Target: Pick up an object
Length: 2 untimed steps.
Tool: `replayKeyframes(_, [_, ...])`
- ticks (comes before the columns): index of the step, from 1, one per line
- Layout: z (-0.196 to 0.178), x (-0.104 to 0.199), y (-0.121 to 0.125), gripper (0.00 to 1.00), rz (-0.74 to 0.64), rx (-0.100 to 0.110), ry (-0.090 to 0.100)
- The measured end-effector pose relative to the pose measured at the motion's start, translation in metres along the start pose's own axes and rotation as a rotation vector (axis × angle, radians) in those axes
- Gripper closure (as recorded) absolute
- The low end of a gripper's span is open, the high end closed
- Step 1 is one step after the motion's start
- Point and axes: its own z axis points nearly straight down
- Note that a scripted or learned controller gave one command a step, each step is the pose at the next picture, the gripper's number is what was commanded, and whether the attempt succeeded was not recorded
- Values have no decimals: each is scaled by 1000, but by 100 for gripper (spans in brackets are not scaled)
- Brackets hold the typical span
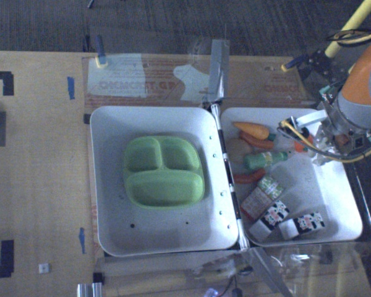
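Observation:
The right bin [334,190] holds several small items. An orange carrot [253,129] lies at its far left, with a red pepper [260,142] just below it. A green bottle [266,159] lies on its side near the middle. A red chili [250,177] and a green-and-brown packet [261,197] sit lower left. Two cow-patterned cartons [272,216] [308,223] rest at the front. My gripper [316,146] hangs over the bin's right part, just right of the bottle and the carrot, wrapped in cables. I see nothing held in it.
The left bin [111,166] holds a green divided plate [164,171]. A metal divider [226,166] runs between the bins. The arm's orange band [363,82] and cables crowd the right bin's far right corner. Bare wooden bench [37,166] lies to the left.

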Motion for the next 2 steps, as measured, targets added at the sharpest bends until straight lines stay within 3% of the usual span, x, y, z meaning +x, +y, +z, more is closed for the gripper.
replayKeyframes(1, [2,-25,-78,100,75,0,0])
replayKeyframes(2, [-83,8,-128,100,35,-2,2])
